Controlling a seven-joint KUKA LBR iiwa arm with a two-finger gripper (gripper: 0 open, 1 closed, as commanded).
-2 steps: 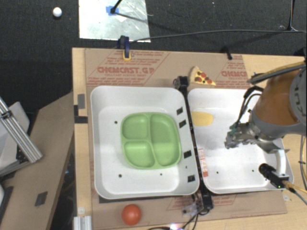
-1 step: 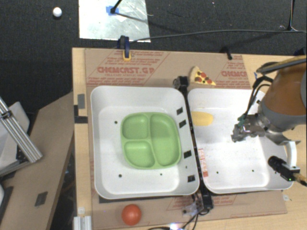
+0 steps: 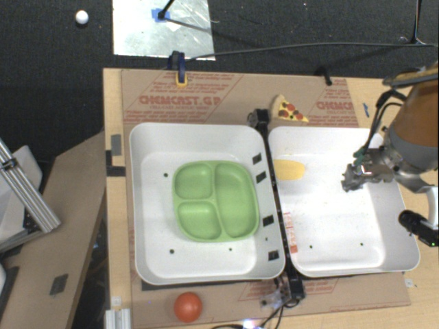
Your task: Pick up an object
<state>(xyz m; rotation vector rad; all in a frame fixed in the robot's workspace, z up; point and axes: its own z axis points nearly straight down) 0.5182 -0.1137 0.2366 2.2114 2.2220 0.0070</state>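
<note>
Right bin (image 3: 384, 252): we see a flat yellow piece (image 3: 289, 170) lying near its left wall, toward the far end.
Gripper (image 3: 354, 178): it hangs over the same bin, right of the yellow piece and apart from it; we see nothing between the fingers, and we cannot tell how wide they stand.
Left bin (image 3: 147, 184): it holds a green divided plate (image 3: 215, 200).
Off the bins: pizza-slice toy (image 3: 289, 110) on the board behind, red ball (image 3: 188, 306) in front.
Approach: we judge the yellow piece the nearest target; being flat, it needs a low, centred descent.
</note>
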